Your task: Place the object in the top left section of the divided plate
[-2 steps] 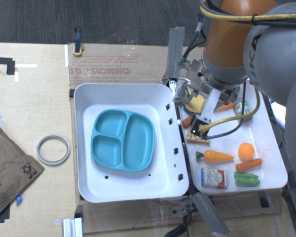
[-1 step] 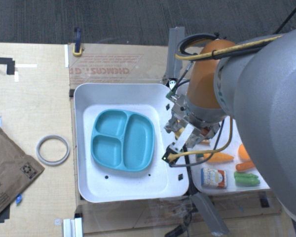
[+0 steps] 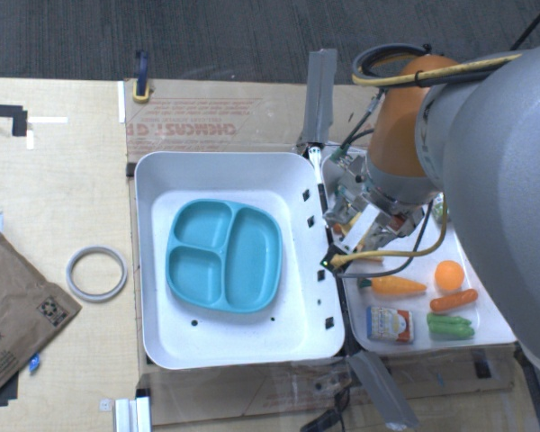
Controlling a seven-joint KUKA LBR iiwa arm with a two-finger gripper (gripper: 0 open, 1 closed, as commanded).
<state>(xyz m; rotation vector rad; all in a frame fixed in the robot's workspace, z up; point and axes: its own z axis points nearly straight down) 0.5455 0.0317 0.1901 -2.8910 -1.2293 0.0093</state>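
A light blue divided plate [image 3: 223,255] lies in the left white bin [image 3: 162,331], with two small sections on its left and one long section on its right; nothing lies on it. My gripper [image 3: 353,225] hangs low over the left side of the right white bin [image 3: 495,331], close to the wall between the bins. In that bin, below and right of the gripper, lie an orange carrot [image 3: 399,286], an orange ball [image 3: 449,275], a red sausage-shaped piece [image 3: 453,301], a green piece [image 3: 451,327] and a small printed packet [image 3: 391,323].
The big grey arm [image 3: 499,178] with its orange band [image 3: 403,133] covers the upper right of the view. A roll of tape [image 3: 96,272] and a brown cardboard box [image 3: 9,304] lie on the bench left of the bins. Cardboard sits behind the left bin.
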